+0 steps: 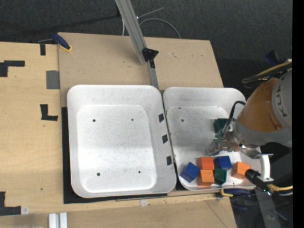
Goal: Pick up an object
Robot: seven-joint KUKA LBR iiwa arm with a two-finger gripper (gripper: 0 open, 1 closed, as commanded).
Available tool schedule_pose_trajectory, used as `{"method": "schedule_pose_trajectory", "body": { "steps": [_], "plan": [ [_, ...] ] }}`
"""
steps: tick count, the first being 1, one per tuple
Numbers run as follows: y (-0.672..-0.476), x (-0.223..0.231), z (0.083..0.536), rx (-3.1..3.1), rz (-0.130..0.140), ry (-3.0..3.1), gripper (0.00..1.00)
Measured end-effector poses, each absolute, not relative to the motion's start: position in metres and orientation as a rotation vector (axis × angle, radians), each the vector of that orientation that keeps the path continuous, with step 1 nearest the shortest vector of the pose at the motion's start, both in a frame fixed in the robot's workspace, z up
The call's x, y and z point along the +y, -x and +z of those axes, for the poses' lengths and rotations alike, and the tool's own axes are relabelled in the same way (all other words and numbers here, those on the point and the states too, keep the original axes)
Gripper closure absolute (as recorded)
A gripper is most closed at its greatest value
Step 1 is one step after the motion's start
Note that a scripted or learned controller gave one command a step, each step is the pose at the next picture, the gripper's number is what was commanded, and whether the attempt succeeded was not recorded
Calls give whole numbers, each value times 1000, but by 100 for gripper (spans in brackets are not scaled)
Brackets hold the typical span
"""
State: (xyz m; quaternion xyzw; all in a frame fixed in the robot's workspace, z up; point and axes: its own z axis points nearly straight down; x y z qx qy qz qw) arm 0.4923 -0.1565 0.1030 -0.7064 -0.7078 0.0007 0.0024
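Over the right bin (199, 96), the tool (217, 146) hangs above the blocks (209, 170); its opening I cannot tell, so aim squarely at one block's flat sides

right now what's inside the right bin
Right bin holds blue, orange and dark green blocks near its front edge. The arm covers the bin's right side.

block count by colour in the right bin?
Blue foam blocks: 2, one at the left, one further right
Orange foam blocks: 3
Dark green foam blocks: 2, one by the gripper, one in the cluster
Total: 7
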Motion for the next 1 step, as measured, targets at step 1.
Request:
{"method": "schedule_pose_trajectory", "body": {
  "steps": [1],
  "plan": [
    [-486,-150,157,-2225,-3,2221,100]
  ]
}}
